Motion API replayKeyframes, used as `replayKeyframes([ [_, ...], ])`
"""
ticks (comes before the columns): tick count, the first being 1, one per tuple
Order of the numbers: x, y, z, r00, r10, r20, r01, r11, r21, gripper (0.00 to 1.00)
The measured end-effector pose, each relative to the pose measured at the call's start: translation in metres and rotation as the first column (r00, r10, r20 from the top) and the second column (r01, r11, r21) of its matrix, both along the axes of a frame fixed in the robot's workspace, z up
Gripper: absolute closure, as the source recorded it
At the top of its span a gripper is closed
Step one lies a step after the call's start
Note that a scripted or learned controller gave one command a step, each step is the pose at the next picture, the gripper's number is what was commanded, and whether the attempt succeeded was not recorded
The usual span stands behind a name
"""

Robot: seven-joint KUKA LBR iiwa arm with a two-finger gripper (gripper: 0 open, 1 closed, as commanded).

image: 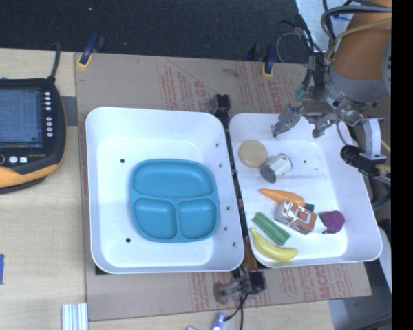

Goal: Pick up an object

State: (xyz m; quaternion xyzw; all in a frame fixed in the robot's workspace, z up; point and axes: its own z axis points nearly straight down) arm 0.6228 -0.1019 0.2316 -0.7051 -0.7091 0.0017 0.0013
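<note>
Camera view, tool (pixel 301 124) spread, arm (pixel 361 53) edge-cropped

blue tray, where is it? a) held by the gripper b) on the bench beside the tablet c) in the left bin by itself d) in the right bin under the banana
c: the blue tray lies flat in the left bin, with the banana and other items in the right bin.

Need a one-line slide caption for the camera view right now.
Open claw hovers over the right bin's far end; left bin holds a blue tray.
</note>
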Motion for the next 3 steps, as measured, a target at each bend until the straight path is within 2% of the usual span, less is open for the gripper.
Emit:
replayKeyframes([
  [1,-0.022,-0.019,-0.14,1.0,-0.002,0.003,0.002,1.0,0.0,0.0],
  [2,-0.022,-0.021,-0.129,1.0,0.004,0.002,-0.004,1.0,-0.004,1.0],
  [3,-0.043,0.078,-0.039,1.0,0.003,0.002,-0.003,1.0,0.0,1.0],
])
